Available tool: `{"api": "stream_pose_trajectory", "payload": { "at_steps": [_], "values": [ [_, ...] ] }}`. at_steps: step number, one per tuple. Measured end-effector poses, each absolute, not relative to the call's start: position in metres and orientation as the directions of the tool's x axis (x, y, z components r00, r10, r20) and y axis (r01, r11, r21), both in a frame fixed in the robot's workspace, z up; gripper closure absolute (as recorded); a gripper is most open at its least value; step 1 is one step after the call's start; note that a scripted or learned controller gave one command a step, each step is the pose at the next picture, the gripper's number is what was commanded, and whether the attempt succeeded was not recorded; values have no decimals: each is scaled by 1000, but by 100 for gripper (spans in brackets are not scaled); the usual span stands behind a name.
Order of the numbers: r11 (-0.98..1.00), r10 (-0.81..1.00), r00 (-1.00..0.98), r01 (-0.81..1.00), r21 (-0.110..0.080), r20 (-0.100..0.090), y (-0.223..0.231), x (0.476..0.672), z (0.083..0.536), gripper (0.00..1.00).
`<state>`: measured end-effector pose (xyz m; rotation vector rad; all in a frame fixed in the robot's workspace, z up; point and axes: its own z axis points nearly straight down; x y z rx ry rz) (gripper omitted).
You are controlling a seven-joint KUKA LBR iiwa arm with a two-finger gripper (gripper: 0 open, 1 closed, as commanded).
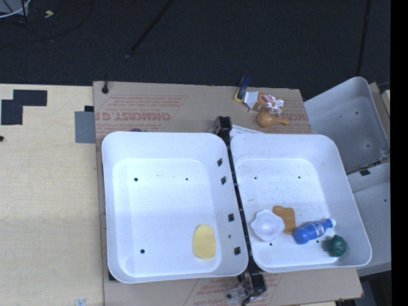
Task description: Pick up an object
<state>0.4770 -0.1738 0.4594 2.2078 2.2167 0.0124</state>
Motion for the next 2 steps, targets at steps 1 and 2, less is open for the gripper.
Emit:
{"api": "stream_pose_trajectory", "payload": {
  "at_steps": [1, 2],
  "values": [
    [3, 1000, -3, 1000, 8, -2, -152, 476, 543, 100],
    [5, 1000, -5, 1000, -13, 3, -96, 476, 434, 100]
  ]
}}
